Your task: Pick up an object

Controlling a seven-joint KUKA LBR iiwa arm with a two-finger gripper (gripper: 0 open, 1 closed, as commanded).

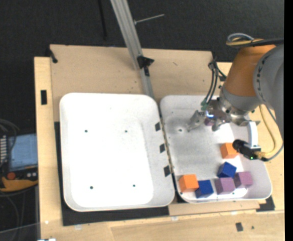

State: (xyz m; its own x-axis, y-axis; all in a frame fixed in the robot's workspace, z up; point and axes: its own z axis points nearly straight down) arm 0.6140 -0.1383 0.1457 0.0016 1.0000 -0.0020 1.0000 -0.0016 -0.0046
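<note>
Several small blocks lie in the right bin [186,109]. An orange block [229,150] sits by the right wall. Along the front wall sit a blue block [227,169], two purple blocks [245,178] [225,185], another blue block [204,188] and another orange block [189,182]. My gripper [205,123] hangs over the back half of this bin, above bare floor. It is open, with nothing between its fingers [193,121]. The nearest block, the orange one by the right wall, lies apart from it toward the front right.
The left bin [111,149] stands beside the right one, with clips along the shared wall. A slanted metal rail [131,39] runs from the top down to the bins' back edge. Cables and a pendant [16,159] lie off the bench at left.
</note>
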